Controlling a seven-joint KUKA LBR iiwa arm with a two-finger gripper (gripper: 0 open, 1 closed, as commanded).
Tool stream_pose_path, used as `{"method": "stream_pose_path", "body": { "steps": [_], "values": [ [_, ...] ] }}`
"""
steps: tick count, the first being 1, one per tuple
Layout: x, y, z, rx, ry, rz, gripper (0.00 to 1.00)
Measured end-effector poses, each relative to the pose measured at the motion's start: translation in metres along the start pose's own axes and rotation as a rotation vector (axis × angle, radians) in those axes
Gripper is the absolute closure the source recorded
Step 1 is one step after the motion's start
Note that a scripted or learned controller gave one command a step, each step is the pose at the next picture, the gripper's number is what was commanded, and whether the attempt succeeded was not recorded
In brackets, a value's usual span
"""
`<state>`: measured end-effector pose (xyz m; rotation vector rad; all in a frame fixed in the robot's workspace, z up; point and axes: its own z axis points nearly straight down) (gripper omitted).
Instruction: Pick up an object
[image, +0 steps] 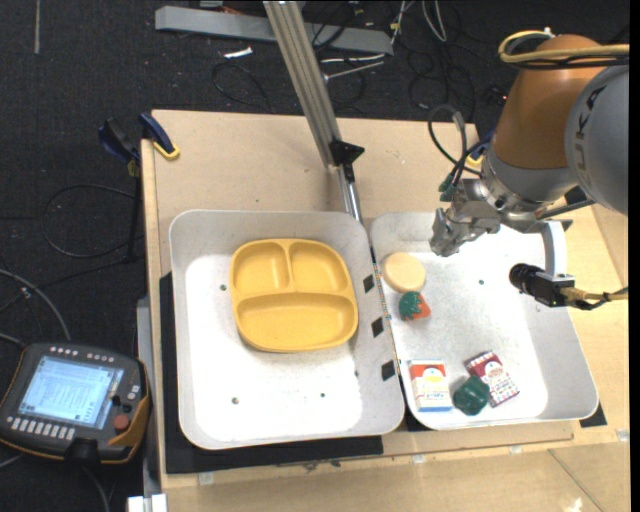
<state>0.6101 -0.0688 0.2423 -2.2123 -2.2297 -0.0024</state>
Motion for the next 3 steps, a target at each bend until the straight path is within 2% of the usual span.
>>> {"method": "stream_pose_path", "body": {
  "steps": [1,2,3],
  "values": [
    [0.062,-0.016,-0.002,0.001,0.0,-0.001,1.0],
    [0.113,-0.04,0.007,0.004,0.0,0.0,1.0],
    [0.16,-0.051,-0.001,0.001,0.0,-0.001,1.0]
  ]
}}
